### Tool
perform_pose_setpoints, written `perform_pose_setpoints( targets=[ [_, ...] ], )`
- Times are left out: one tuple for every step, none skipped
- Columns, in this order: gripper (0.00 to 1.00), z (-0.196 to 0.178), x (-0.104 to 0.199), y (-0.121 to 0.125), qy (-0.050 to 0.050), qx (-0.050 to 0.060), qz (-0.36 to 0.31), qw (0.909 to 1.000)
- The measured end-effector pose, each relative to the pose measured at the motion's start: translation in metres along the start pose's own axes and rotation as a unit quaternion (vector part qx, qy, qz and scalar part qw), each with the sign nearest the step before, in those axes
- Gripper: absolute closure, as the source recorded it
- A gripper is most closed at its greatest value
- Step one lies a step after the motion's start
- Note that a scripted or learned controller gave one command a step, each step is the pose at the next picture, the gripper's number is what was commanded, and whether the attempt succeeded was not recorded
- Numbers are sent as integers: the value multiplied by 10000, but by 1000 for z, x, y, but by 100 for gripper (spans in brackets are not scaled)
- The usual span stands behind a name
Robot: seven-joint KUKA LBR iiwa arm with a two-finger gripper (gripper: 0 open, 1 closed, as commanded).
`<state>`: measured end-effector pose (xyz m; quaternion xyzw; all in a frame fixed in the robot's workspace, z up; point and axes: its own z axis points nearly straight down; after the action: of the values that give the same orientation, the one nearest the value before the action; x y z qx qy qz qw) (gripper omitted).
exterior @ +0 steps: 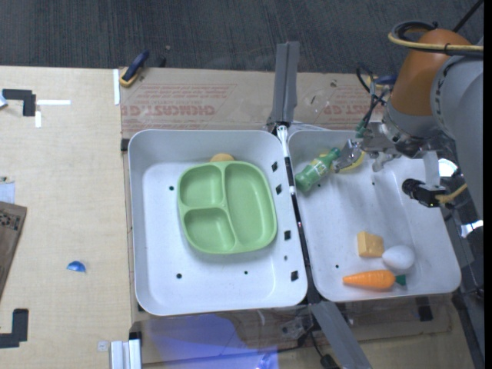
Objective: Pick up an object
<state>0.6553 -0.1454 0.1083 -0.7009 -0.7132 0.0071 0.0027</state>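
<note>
Down at the far end of the right bin (430, 283), the pincer (355, 154) sits low against the neck end of a small green bottle (315, 170). Its metal fingers are bunched right at the bottle's tip, but from this angle I cannot tell how far apart they stand, or whether the bottle is truly clamped between them or only touched. The bottle lies tilted, its body toward the wall between the bins, with a bit of yellow showing just beside the pincer.

Writing shows on the brown cardboard sheet (192, 102) along the far side of the bench: red print, upside down from where the camera looks, too small and blurred to read with confidence. The bottle's label is not legible either.

The arm (430, 83) comes in from the right, its orange band above the wrist, with cables trailing.

Nearer in the same bin lie a yellow-orange block (370, 244), a white egg (398, 258) just right of it, and a toy carrot (369, 280) near the front wall, close to the egg.

The left bin (154, 283) holds a pale green divided plate (228, 206) of three compartments, with a small yellowish thing (222, 158) peeking out at its far edge.

On the wooden bench top to the left rests a small blue piece (75, 267).
</note>
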Motion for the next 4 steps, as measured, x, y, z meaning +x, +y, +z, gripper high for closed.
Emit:
perform_pose_setpoints(
  targets=[
    [0,-84,58,4,16,-78,-875,9961],
    [0,-8,43,10,-21,-177,-2179,9758],
    [0,14,45,5,16,-88,-1136,9935],
    [0,-5,11,-6,8,-84,-1740,9847]
  ],
)
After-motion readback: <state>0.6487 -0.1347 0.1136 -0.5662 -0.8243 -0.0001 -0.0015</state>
